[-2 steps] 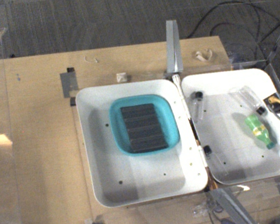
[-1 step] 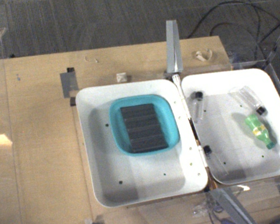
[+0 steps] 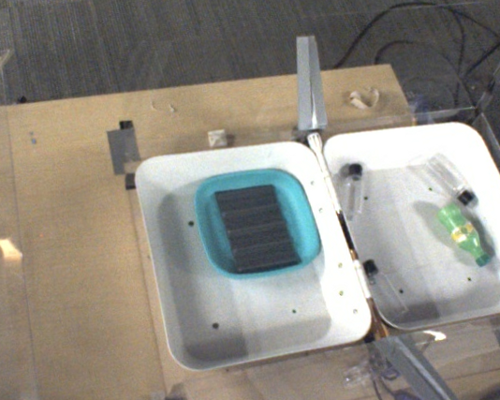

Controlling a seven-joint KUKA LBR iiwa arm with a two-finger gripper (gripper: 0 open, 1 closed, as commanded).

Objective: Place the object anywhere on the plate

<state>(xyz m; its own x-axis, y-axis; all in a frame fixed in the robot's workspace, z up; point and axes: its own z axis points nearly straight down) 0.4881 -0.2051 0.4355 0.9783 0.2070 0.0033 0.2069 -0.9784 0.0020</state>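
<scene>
A teal square plate with rounded corners lies in the left white bin, toward its back. A dark grey ridged rectangular object lies flat on the plate and covers most of its middle. In the right white bin, a green bottle lies on its side near the right wall.
The right bin also holds a clear bottle with a black cap just behind the green one. Two clear tubes with black caps lie along its left wall, one at the back and one at the front. A grey post stands behind the bins.
</scene>
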